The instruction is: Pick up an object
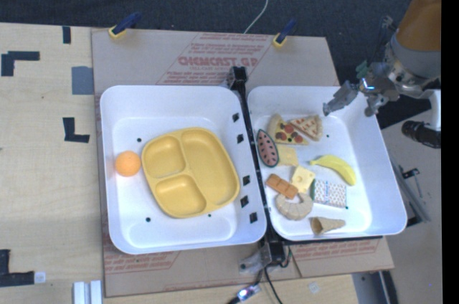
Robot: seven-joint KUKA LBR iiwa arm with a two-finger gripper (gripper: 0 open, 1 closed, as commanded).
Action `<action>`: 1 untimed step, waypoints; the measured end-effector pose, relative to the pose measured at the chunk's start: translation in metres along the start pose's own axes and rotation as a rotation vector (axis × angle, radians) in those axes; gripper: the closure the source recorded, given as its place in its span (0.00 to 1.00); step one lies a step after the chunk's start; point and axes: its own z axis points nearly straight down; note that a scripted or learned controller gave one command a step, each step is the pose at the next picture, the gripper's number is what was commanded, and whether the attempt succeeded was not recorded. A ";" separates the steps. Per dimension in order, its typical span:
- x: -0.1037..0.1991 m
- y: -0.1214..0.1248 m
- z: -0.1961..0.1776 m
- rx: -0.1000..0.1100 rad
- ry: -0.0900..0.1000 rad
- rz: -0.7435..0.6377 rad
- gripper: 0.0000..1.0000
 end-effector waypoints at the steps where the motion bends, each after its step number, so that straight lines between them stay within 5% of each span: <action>1: 0.000 0.002 -0.008 -0.012 -0.002 -0.003 0.00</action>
